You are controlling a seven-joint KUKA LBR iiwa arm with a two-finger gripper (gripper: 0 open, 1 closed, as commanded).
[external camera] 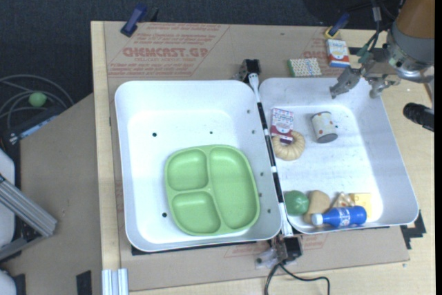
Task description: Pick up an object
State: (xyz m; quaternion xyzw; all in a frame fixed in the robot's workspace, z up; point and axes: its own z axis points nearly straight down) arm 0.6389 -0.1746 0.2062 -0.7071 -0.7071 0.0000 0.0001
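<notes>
The right bin [387, 148] holds several objects. A small red and white carton [282, 119] lies near its left wall, with a tan ring-shaped pastry [288, 146] just below it. A small grey can [323, 126] lies on its side in the middle. Along the front edge sit a green ball [297, 202], a tan lump [318, 202], a blue bottle [342, 217] and a yellow item [360, 202]. My gripper [359, 88] hangs over the bin's far right corner, above and right of the can. It is open, and nothing is between its fingers.
The left bin [138, 121] holds a green divided plate [210, 188]. Small cards [305, 67] and a little box [337, 52] lie on the board behind the right bin. A blue clamp [134, 20] sits at the board's far left corner.
</notes>
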